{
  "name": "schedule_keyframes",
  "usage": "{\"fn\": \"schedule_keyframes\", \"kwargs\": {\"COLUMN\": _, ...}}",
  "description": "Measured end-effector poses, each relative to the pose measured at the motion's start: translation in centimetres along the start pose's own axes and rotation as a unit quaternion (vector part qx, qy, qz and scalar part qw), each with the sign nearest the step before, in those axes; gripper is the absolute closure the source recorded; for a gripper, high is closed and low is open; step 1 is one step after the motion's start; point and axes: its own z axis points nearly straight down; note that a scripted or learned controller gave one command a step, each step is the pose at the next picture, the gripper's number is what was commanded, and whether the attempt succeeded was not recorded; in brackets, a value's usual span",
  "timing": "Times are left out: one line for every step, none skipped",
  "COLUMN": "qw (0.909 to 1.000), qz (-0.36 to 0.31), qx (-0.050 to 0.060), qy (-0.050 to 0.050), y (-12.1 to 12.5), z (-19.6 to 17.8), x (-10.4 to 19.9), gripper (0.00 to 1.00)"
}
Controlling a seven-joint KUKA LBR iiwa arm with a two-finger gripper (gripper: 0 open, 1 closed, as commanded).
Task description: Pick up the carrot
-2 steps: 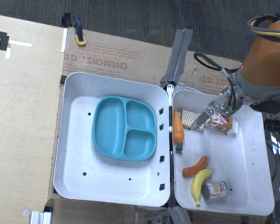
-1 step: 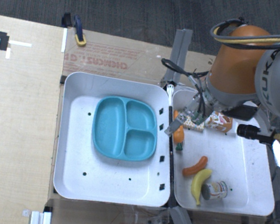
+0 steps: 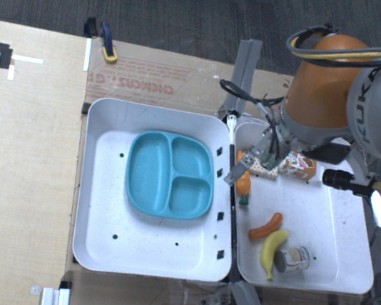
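Apparently mid-approach, the gripper, its opening unclear, hangs above the carrot; closing on it comes next.

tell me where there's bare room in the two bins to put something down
Left bin: bare floor all around the blue plate. Right bin: bare right half. Crowded near the divider, by the carrot, sausage, banana and can.

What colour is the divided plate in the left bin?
Teal blue; the divided plate shows plainly in the camera view.
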Motion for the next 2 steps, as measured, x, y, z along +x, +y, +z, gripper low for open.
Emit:
{"fn": "schedule_keyframes", "kwargs": {"qw": 1.0, "qz": 0.0, "qx": 0.0, "qy": 0.0, "y": 0.0, "z": 0.0, "x": 0.0, "gripper": 0.0}}
{"fn": "schedule_keyframes", "kwargs": {"qw": 0.9984, "qz": 0.056, "qx": -0.001, "qy": -0.001, "y": 0.4, "z": -0.03, "x": -0.63, "gripper": 0.0}}
